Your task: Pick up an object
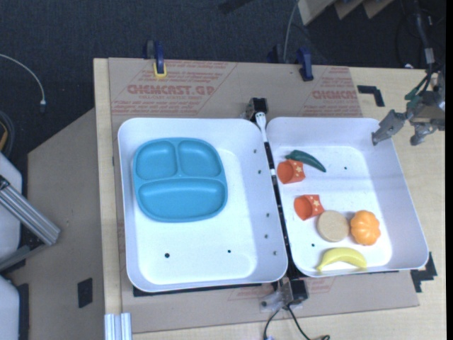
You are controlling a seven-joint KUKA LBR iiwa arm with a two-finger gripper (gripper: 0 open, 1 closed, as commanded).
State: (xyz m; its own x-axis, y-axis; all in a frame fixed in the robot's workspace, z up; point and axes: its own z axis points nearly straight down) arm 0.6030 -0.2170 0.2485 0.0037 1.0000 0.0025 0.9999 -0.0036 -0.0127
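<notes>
- The gripper [405,128] hangs over the far right corner of the right bin [396,190], its two fingers spread apart with nothing between them
- In the right bin, a green pepper [308,160] lies near the far left side, just above a red piece [290,171]
- A second red piece [307,206] sits nearer the middle, touching a round beige disc [332,226]
- An orange pumpkin [365,227] rests just beside the disc on its right
- A yellow banana [342,259] lies along the near edge of that bin, just below the disc
- All these things lie well apart from the gripper
- The left bin [241,239] holds a blue divided plate [181,178] in its far left part
</notes>
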